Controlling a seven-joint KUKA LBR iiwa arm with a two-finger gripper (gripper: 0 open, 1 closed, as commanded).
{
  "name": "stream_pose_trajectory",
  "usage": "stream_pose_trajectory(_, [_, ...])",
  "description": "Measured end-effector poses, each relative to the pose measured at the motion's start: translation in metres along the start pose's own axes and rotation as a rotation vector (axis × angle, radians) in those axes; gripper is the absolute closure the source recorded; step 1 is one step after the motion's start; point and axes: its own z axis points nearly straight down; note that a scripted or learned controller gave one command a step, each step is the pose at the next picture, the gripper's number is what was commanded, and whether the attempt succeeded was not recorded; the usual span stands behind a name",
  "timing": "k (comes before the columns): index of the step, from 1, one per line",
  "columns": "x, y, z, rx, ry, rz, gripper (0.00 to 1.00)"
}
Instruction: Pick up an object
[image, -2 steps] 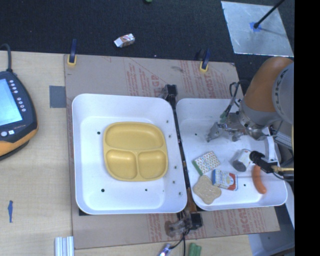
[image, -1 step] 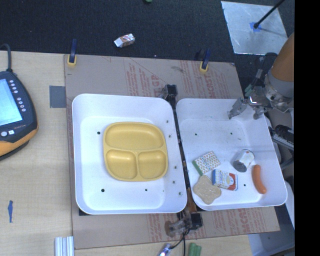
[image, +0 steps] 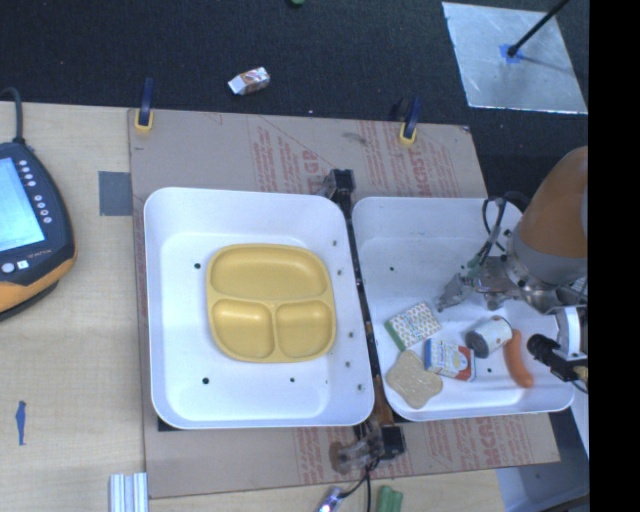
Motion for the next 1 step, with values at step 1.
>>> stream_pose_trajectory(1, [-0.0293,0.0974,-0.025,-0.005,0.0,0.001,0.0])
